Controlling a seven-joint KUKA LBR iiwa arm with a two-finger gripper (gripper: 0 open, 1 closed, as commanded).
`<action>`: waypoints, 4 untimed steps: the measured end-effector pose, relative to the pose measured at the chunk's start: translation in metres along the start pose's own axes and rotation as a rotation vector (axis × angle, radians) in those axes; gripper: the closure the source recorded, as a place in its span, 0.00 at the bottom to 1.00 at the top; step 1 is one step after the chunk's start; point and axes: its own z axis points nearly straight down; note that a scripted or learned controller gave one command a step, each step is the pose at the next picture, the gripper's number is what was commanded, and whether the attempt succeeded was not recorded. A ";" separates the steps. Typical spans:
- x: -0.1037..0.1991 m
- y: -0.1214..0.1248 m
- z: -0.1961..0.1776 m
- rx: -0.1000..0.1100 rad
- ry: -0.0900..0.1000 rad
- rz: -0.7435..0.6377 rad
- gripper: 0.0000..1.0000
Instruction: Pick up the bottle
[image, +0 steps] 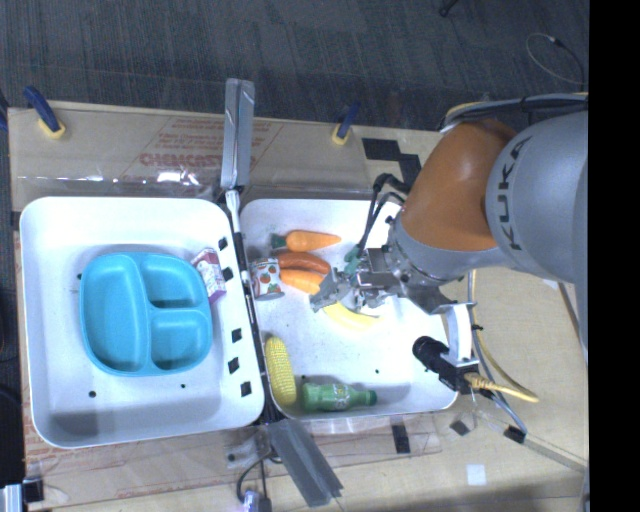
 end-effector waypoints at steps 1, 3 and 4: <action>-0.093 0.023 -0.197 -0.005 -0.004 -0.252 0.00; -0.113 0.049 -0.229 -0.007 -0.006 -0.145 1.00; -0.113 0.050 -0.240 -0.010 -0.009 -0.151 1.00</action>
